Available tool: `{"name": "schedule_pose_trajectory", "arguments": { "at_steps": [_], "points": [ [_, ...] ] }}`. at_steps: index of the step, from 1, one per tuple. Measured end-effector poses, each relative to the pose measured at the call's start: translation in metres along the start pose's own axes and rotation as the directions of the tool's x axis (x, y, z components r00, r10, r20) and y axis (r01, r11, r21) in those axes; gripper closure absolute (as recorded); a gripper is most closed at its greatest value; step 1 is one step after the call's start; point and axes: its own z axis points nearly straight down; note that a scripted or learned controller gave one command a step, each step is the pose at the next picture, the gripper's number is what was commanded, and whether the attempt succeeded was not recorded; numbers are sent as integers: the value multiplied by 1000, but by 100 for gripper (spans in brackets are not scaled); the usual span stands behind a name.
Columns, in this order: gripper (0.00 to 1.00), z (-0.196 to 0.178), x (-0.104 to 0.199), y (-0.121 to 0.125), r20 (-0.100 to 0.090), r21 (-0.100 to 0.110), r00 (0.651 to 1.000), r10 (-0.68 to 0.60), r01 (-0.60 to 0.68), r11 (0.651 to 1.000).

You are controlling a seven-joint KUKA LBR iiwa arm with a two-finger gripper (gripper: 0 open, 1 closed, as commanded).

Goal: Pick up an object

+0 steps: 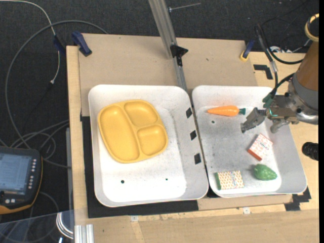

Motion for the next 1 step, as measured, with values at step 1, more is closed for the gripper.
{"name": "schedule_pose_trajectory", "arguments": {
  "at_steps": [1],
  "points": [
    [0,0,0,0,1,-2,1000,1,-1,1000]
  ]
}}
